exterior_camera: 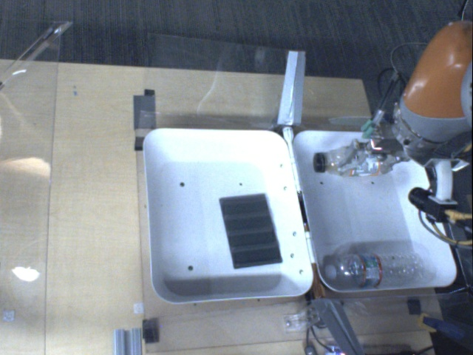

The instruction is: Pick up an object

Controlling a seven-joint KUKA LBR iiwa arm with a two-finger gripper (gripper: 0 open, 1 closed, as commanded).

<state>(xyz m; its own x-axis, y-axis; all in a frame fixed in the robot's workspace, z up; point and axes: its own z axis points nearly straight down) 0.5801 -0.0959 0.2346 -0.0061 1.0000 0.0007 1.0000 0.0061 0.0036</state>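
Where the gripper (378,143) hangs, a clear bottle (347,161) lies alongside.

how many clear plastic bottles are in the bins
2, both in the right bin. One bottle lies on its side near the bin's front edge. The other bottle lies at the back, black cap pointing left, right by the tool; the arm may hide more.

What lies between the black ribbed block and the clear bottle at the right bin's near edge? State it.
In the camera view, between the black ribbed block and the clear bottle lie bare white floor and the two bins' adjoining rims.
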